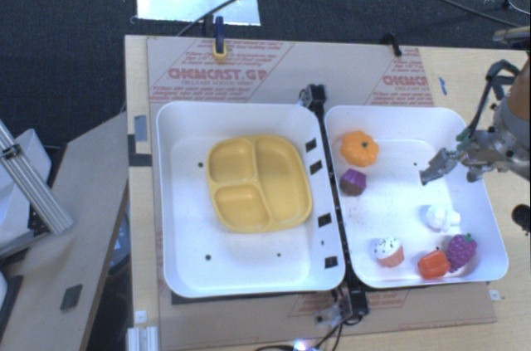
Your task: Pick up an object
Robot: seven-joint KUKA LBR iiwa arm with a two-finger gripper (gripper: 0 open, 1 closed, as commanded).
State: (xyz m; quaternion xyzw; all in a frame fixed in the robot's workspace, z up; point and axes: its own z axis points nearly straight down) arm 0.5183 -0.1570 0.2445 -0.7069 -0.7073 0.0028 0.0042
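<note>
The right bin (pixel 398 121) holds several toy foods. An orange pumpkin (pixel 360 148) and a dark purple piece (pixel 353 182) lie near its left wall. A small white piece (pixel 440 216) sits toward the right, and along the front are a cupcake (pixel 387 251), an orange-red piece (pixel 433 264) and a purple grape bunch (pixel 462 250). My gripper (pixel 437 168) hangs over the right part of this bin, above and just behind the white piece, with nothing visibly held in it.
A yellow divided plate (pixel 257 182) lies in the left bin (pixel 178 175). A black clipped divider (pixel 328 192) runs between the bins. Cables cross the dark floor behind the bench, and a metal rail (pixel 33 183) stands at far left.
</note>
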